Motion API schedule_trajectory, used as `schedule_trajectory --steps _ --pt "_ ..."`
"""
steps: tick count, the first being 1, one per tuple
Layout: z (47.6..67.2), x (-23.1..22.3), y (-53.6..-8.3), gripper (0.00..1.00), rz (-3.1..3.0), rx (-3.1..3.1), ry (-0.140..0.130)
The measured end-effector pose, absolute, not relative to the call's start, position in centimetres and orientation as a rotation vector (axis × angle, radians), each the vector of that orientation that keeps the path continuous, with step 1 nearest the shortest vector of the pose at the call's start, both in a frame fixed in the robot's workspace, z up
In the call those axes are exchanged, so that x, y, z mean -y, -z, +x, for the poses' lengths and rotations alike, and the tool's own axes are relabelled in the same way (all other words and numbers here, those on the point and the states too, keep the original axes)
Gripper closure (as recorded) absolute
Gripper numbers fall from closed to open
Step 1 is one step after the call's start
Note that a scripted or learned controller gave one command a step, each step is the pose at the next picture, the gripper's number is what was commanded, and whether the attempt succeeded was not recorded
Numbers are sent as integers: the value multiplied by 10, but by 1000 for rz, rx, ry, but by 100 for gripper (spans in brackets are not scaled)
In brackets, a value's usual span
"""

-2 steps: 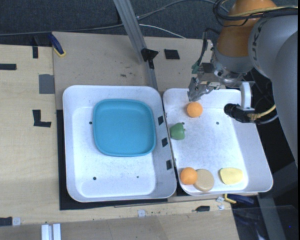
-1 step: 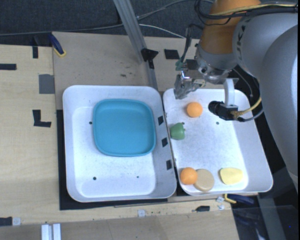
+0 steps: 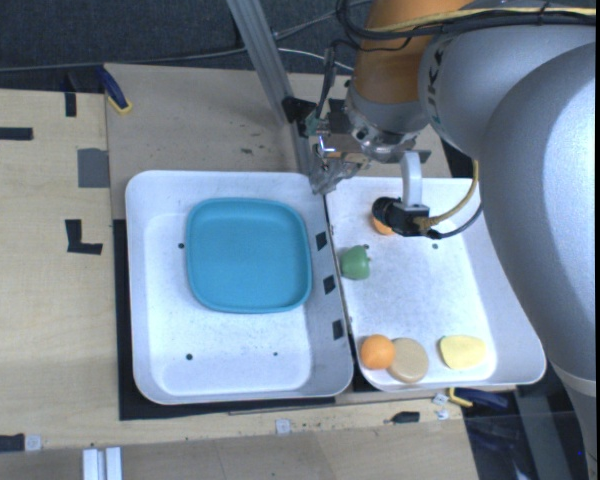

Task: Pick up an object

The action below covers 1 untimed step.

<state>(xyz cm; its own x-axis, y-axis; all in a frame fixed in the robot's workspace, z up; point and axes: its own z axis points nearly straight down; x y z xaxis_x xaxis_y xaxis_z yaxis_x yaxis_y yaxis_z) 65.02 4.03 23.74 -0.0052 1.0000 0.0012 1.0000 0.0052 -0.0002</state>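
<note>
pale wooden bench (image 3: 40, 298) bears two white bins (image 3: 160, 363); jaws over the shared rim, spread or not, i cannot tell.

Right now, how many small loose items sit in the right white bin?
5: a green rounded piece mid-bin by the left wall; an orange ball, beige disc and yellow lump along the near edge; an orange piece, partly hidden under the wrist. More may be hidden.

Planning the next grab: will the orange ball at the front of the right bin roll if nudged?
Probably: the orange ball looks round and smooth, so it may roll. The beige disc beside it might stop it on that side.
</note>
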Motion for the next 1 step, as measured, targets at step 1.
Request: schedule_trajectory --steps 1 --pt "651 -90 -225 100 -2216 2225 -1"
